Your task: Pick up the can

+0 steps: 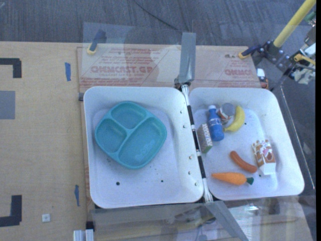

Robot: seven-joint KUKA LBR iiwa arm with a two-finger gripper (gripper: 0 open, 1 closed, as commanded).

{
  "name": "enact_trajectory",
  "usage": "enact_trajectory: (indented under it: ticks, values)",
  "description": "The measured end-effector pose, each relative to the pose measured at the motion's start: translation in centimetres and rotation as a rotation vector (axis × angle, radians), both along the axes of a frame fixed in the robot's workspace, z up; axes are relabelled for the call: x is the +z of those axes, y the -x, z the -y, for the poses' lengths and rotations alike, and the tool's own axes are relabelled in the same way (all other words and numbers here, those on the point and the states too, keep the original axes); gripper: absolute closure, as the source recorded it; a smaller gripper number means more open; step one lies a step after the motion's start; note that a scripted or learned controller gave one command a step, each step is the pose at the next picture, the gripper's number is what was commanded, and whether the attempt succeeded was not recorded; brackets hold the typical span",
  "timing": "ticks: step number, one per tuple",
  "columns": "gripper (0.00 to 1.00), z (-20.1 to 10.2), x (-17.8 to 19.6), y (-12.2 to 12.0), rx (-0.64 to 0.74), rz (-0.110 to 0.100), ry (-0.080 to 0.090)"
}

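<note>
light: bright, even | shadows: faint | glare: clear sheet (150,59) | focus: slightly soft, grainy

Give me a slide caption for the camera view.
Teal divided plate in left bin; can, banana, blue bottle crowd right bin.

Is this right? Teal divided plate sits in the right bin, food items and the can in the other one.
Not quite. The camera view shows the teal divided plate in the left bin, not the right one. The food items, such as the banana and carrot, and the can lie in the right bin.
</note>
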State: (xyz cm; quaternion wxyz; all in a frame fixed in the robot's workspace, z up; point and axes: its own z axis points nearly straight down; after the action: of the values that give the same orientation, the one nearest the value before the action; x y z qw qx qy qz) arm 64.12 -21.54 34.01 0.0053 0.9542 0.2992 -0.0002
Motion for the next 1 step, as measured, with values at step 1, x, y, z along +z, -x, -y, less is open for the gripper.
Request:
enact_trajectory:
  ticks: [1]
  values:
    - [1.0, -0.09, 1.06, -0.09, 0.004, 0.001, 0.002]
